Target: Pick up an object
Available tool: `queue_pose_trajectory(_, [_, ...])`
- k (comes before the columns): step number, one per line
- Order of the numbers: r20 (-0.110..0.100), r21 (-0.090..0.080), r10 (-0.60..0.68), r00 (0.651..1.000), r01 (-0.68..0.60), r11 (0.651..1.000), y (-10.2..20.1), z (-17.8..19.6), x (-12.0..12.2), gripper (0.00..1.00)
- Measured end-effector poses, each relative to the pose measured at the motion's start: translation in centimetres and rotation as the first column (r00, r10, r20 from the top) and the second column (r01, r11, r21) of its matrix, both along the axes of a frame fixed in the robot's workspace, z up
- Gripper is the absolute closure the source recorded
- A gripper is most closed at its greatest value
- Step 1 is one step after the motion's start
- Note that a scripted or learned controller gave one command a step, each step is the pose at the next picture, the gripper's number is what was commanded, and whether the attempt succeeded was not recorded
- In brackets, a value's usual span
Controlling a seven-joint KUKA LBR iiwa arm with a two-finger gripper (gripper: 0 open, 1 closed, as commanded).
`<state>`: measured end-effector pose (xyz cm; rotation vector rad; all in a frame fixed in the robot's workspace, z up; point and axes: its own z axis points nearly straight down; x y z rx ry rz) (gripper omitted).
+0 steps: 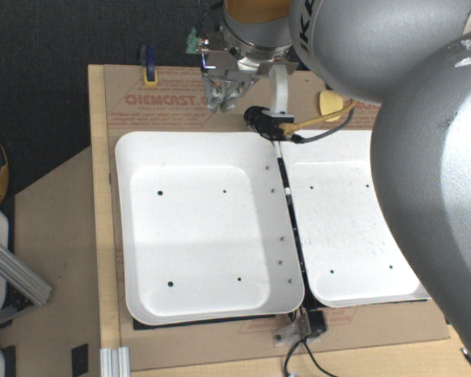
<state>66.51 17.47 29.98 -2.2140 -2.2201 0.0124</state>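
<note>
My gripper (220,97) hangs beyond the far rim of the left bin (124,210), over the brown board with red lettering (161,100). I see nothing held in it. The left bin shows its white floor with small dark dots. The right bin (345,234) is partly covered by my grey arm (424,132). A pale yellow thing (330,100) lies on the board behind the right bin, half hidden by the arm.
A blue and yellow clamp (149,65) stands at the board's far left corner. A black strip (290,210) runs between the two bins. Metal rails (16,273) lie off the bench to the left.
</note>
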Motion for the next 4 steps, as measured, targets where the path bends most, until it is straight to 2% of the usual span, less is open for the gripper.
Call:
queue_pose_trajectory(1, [-0.001, 0.001, 0.002, 1.0, -0.002, 1.0, 5.3, -8.8, -0.1, 1.0])
queue_pose_trajectory(2, [0.018, 0.004, -0.002, 1.0, 0.002, 1.0, 5.0, -0.8, 0.2, 1.0])
queue_pose_trajectory(3, [0.017, 0.002, -0.007, 1.0, 0.007, 1.0, 0.1, 3.3, 0.1, 1.0])
queue_pose_trajectory(4, [0.004, 0.001, 0.001, 1.0, -0.001, 1.0, 5.2, -3.7, 0.0, 1.0])
